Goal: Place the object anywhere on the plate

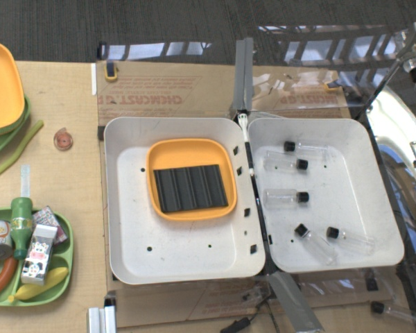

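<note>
Object: clear tubes with black caps, five of them scattered in the right bin [319, 134] — one near the back [299, 146], one just below it [286, 162], one mid-bin [288, 197], two near the front [312, 242] and [348, 237].
Handling: likely light, stiff, smooth — liable to roll or slip; probably thin-walled, so a gentle squeeze.
Grip point: across the barrel near the black cap, where the tube is easiest to see.
Plate: orange, rounded-square, shallow rim [154, 159], in the left bin [121, 207]; a dark ribbed mat [191, 189] covers its centre.
Bins: white, matte, shallow, side by side on the desk.
Hand: cannot tell its state.
Progress: no tube lies on the plate yet.
</note>
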You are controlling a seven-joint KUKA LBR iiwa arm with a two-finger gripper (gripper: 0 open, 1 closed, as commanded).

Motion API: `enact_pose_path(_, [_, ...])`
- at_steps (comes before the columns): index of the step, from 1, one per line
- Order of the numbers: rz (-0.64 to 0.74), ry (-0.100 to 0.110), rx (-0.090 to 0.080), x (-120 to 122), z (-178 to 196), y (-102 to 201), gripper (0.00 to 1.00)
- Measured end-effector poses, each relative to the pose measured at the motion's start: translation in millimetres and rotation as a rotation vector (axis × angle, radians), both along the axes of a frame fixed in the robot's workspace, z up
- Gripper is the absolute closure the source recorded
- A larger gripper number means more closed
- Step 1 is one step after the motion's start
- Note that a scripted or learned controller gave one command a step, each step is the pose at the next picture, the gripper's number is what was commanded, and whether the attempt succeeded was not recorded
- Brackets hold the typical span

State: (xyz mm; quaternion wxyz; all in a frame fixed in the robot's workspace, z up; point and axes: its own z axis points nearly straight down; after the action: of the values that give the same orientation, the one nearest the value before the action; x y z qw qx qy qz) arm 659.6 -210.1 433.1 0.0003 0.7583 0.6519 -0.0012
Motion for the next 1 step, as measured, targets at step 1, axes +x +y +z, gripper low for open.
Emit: enact_pose_path(1, [0.000, 0.000, 0.000, 0.1, -0.2, 0.1, 0.00])
